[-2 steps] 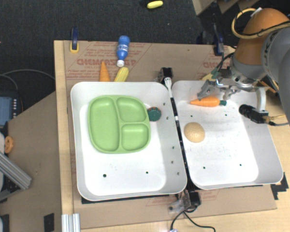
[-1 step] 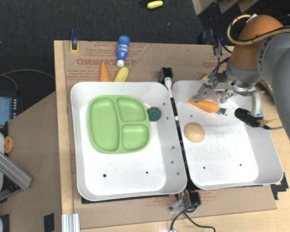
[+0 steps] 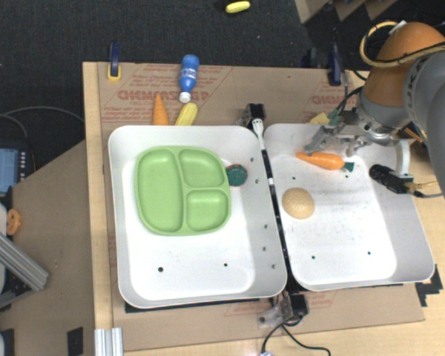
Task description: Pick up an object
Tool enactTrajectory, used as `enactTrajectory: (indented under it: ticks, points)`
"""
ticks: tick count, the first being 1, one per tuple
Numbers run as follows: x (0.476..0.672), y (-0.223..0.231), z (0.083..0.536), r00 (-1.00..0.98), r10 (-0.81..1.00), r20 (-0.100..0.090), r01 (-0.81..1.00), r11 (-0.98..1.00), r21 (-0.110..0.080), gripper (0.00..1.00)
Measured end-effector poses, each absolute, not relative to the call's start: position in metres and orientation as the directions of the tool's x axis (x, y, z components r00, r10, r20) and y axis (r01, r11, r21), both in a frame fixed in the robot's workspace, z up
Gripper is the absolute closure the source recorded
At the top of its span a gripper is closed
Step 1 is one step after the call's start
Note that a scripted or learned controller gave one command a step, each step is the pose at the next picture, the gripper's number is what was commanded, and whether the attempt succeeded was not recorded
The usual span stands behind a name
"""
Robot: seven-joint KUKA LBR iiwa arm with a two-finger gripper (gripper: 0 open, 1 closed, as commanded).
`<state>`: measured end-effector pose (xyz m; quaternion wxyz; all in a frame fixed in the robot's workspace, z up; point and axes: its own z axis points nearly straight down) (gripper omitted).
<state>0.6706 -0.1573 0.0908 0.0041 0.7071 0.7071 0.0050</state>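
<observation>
Down at the far edge of the right bin [image 3: 400, 269] sits the pincer [image 3: 340, 141], its metal parts hanging just above the toy carrot [image 3: 322, 160]; from this angle it cannot be told whether it is open, closed or gripping anything. That carrot lies flat on the bin floor near the far edge, orange with a small green tip pointing toward the bin's right side. A pale tan ball [image 3: 298, 202] rests in the same bin, close to its left wall and nearer the middle. The grey arm [image 3: 423, 80] comes in over the bin's far right corner, with its orange band bulging above the wrist.

Over in the left bin [image 3: 133, 265], a green divided plate [image 3: 183, 190] takes up the middle, and a small teal object [image 3: 237, 174] sits touching its right rim. Beyond the left bin's far edge, on the brown board [image 3: 96, 199], lie a blue-and-white bottle [image 3: 188, 77], a yellow corn cob [image 3: 186, 113] and a second orange carrot [image 3: 159, 111].
</observation>
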Motion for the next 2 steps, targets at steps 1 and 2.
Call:
enactTrajectory:
  ticks: [1,2]
  points:
    - [0.667,-0.093,0.085,-0.006,1.000,0.003,1.000,0.006,-0.003,0.00]
    - [0.667,-0.096,0.096,-0.001,1.000,0.001,1.000,0.001,-0.001,1.00]
